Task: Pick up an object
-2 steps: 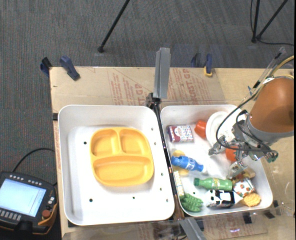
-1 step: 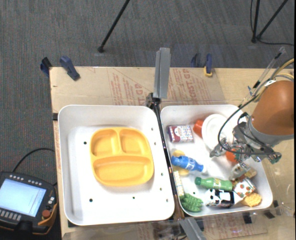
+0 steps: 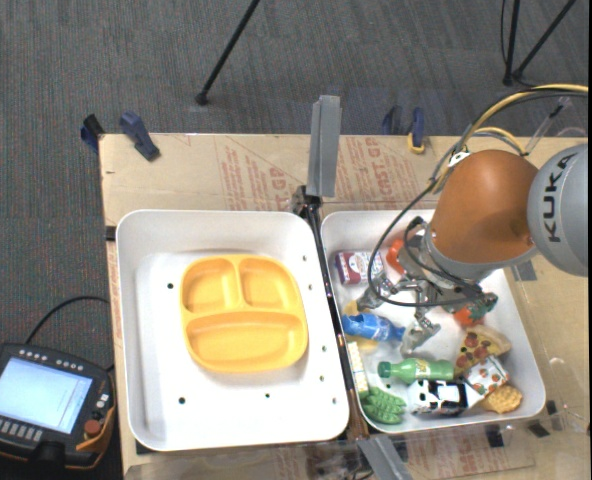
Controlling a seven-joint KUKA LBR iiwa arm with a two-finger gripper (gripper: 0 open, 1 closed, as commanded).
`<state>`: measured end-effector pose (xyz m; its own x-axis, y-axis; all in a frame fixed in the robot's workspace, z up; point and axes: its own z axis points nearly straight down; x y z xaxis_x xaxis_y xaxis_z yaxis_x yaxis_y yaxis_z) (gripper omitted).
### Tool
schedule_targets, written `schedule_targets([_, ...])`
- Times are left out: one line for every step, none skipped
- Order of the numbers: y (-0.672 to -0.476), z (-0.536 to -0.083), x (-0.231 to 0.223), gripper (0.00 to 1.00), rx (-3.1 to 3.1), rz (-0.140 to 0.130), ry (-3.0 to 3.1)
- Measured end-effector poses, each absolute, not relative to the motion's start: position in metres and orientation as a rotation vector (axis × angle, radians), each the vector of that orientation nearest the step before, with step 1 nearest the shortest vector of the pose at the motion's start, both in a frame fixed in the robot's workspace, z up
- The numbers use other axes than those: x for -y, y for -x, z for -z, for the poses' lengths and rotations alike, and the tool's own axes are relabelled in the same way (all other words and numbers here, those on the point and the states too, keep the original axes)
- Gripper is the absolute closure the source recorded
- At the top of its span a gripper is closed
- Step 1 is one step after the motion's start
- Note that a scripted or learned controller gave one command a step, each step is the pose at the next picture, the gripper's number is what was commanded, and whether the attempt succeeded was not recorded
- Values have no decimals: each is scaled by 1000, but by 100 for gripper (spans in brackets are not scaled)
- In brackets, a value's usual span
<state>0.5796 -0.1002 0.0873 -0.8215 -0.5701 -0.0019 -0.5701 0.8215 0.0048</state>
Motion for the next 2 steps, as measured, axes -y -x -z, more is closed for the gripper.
schedule_targets([-591, -86, 191, 0, -3000, -7, 937])
schedule_targets([-594, -85, 203, 0, -2985, -17, 986])
